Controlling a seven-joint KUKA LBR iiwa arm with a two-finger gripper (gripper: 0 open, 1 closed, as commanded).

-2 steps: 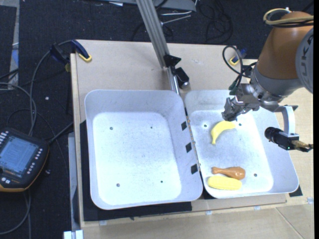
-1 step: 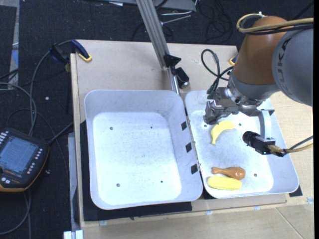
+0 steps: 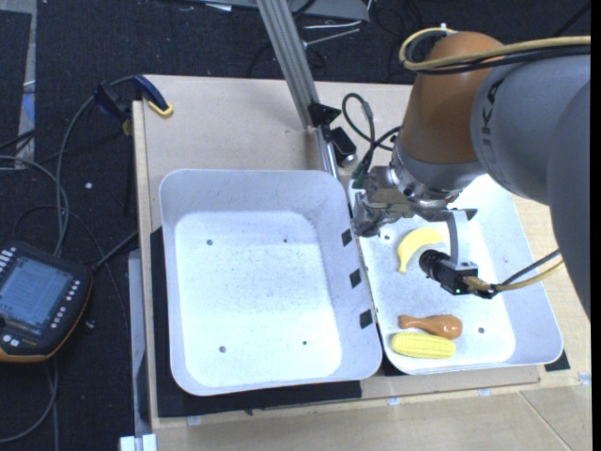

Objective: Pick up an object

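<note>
right bin [image 3: 526, 341] — banana [image 3: 418, 247] beside gripper [image 3: 371, 216]

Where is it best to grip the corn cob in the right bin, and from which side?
Probably grip the corn cob across its middle, coming straight from above. It lies flat, long axis left-right; the drumstick lies close behind it, so the pincer has little room there.

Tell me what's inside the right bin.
The right bin holds a banana, a drumstick and a corn cob near its front. The arm hangs over the bin's back part, so whatever lies beneath it is hidden.
</note>
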